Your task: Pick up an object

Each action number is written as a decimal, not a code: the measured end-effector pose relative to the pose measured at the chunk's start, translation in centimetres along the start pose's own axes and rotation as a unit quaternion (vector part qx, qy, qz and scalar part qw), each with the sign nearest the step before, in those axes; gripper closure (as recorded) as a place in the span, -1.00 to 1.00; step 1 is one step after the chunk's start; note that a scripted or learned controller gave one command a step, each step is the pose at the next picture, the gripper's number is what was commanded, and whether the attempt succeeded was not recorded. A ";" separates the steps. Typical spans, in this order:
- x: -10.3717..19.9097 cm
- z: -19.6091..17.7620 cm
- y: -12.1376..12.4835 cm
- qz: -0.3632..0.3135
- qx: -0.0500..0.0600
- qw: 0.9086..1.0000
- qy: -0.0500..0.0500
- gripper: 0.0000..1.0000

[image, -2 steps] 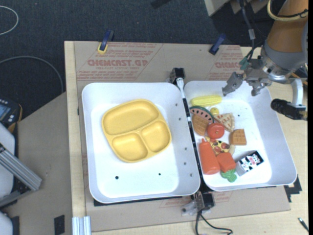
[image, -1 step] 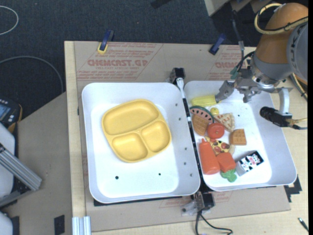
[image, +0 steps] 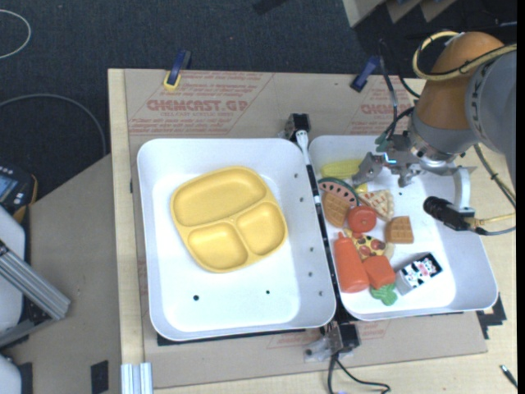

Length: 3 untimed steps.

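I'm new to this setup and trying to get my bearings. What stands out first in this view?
The big yellow plastic three-compartment plate lies alone in the left white bin. The right white bin holds a crowded pile of toy food, with an orange toy carrot and a red toy tomato among it. Above that bin's far end hangs the grey arm with its orange band, its gripper near the pile.

Glossy yellow plastic tray point(image: 227, 219), smooth white plastic bins point(image: 156, 220), matt cardboard bench point(image: 246, 105)
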<state>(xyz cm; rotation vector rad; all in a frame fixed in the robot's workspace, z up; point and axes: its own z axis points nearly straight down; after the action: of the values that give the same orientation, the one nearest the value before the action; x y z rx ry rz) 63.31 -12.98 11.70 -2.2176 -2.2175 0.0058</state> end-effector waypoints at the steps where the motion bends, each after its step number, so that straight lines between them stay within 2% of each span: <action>1: -0.2 3.0 0.2 0.001 -0.006 1.000 -0.003 -1.00; 2: 0.0 1.8 0.3 0.000 -0.007 1.000 -0.001 1.00; 3: 0.2 -3.0 -0.5 0.000 -0.006 1.000 -0.001 1.00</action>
<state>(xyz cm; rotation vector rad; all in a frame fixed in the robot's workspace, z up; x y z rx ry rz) 62.82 -12.81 14.72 -2.2257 -2.2241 -0.0044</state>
